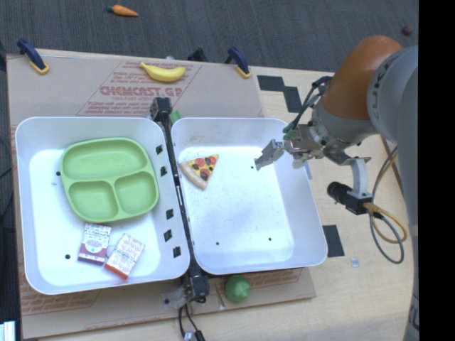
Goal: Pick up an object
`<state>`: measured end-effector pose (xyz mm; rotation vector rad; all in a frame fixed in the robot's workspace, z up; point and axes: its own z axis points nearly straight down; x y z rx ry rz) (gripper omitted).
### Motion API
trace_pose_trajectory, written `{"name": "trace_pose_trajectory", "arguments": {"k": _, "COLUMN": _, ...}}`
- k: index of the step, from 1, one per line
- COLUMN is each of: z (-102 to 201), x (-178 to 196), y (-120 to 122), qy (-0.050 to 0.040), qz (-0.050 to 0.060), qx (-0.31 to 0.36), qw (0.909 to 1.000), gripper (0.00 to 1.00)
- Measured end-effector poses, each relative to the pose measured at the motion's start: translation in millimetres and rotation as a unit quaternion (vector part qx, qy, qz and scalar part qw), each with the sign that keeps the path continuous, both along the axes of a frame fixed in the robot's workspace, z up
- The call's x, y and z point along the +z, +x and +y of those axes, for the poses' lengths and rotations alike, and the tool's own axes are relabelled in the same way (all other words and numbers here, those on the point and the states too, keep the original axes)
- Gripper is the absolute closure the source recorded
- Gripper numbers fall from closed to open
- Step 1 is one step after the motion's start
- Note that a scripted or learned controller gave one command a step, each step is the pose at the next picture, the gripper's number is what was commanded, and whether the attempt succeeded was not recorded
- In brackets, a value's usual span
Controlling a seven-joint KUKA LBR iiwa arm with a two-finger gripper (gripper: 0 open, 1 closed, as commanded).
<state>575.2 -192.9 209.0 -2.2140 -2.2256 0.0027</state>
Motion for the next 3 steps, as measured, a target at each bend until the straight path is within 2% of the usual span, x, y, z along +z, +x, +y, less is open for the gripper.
{"name": "trace_pose_trajectory", "arguments": {"k": 1, "z": -18.0, "x": -95.8, "y": -41.7, "qy": 0.0, "qz": 0.001, "qx": 0.0, "qw": 1.0, "gripper": 0.0}}
{"name": "trace_pose_trajectory", "arguments": {"k": 2, "z": -17.8, "x": -104.2, "y": -19.6, "qy": -0.0004, "qz": 0.0, "qx": 0.002, "qw": 1.0, "gripper": 0.0}}
{"name": "trace_pose_trajectory", "arguments": {"k": 3, "z": -18.0, "x": -110.9, "y": -75.2, "qy": -0.0001, "qz": 0.0, "qx": 0.001, "qw": 1.0, "gripper": 0.0}}
